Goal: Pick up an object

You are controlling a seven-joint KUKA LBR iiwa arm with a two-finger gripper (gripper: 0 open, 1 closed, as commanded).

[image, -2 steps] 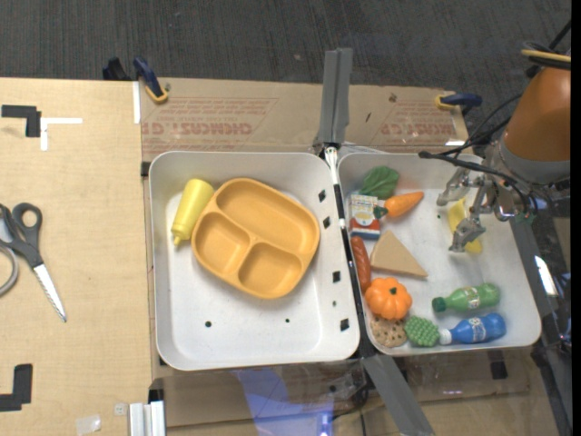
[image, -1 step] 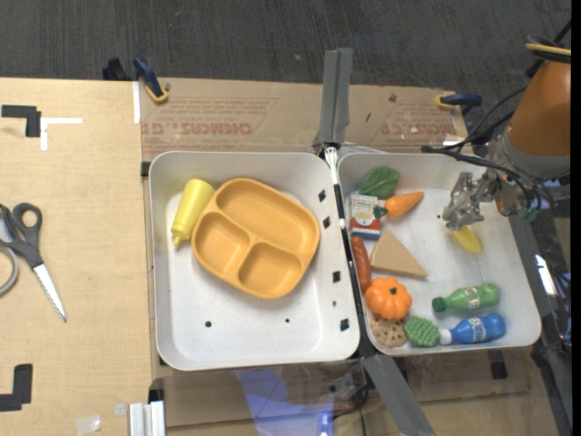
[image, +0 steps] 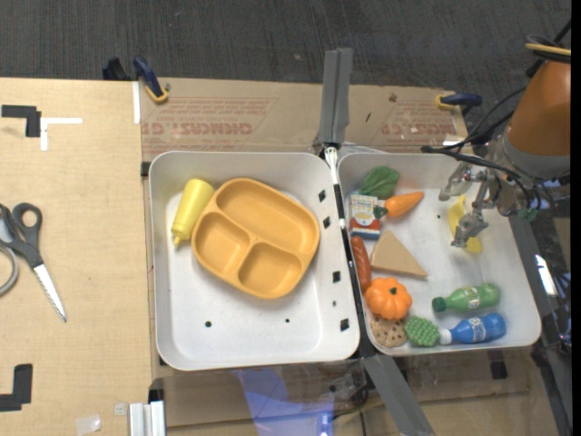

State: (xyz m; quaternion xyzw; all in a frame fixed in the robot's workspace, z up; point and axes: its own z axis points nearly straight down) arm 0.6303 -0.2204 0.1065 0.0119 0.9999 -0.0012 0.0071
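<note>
My gripper (image: 460,213) hangs over the right bin's (image: 522,271) far right part, fingers apart and pointing down. A small yellow object (image: 472,244) lies under and between them, partly hidden; I cannot see that it is gripped. Spread over the same bin are a green leaf (image: 379,182), a carrot (image: 404,203), a small carton (image: 365,211), a sausage (image: 361,262), a tan wedge (image: 395,256), an orange pumpkin (image: 388,298), a cookie (image: 388,333), a green knobbly piece (image: 420,331), a green bottle (image: 467,298) and a blue bottle (image: 477,328).
The left bin (image: 182,334) holds a yellow divided plate (image: 254,237) and a yellow squeeze bottle (image: 191,209). A grey bar (image: 334,98) runs back from the seam between the bins. Scissors (image: 27,252) lie on the bench at far left.
</note>
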